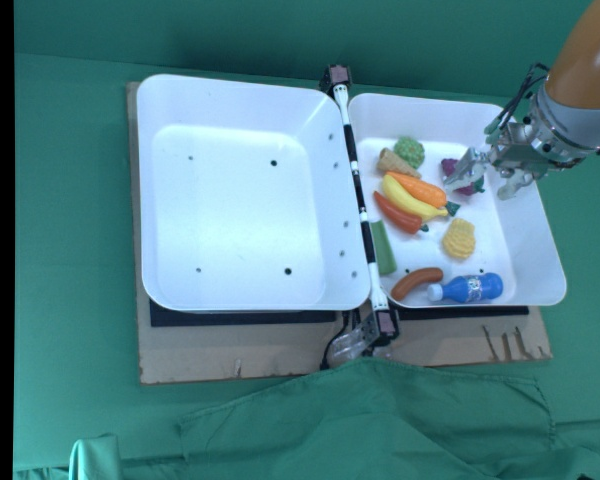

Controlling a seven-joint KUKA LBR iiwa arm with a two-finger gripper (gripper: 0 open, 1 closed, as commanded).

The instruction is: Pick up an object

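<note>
fingers spread apart, one tip at roughly 9 o'clock and the other at 3 o'clock of the gripper (492,176), nothing pinched between them. hanging over the upper right part of the right bin (533,253), arm coming in from 2 o'clock with the orange band up top. left finger just above a small purple-and-red toy (464,177), looks like touching or nearly so, hard to call from this slant.

moving outward, all toy food in that same bin: green broccoli-ish piece (410,150) at about 10 o'clock from the gripper, with a tan cone (394,162) right beside it. below those an orange carrot (420,189), a yellow banana (407,200) and a red pepper (398,213), stacked tight and slanting the same way, all at around 8 o'clock from the gripper. yellow corn (460,238) at 7 o'clock, sitting apart from the pile. further down near the bin's 6 o'clock edge, a brown sausage (417,283) and a blue bottle (467,289) with a white cap, just beside each other. green cucumber strip (383,247) lying along the bin's 9 o'clock wall.

left bin (175,108) off at 9 o'clock, joined to the right one by a black-and-white hinge bar (356,183). both on cardboard (220,363) over green cloth (70,268), with a bunched fold of cloth at 6 o'clock
</note>
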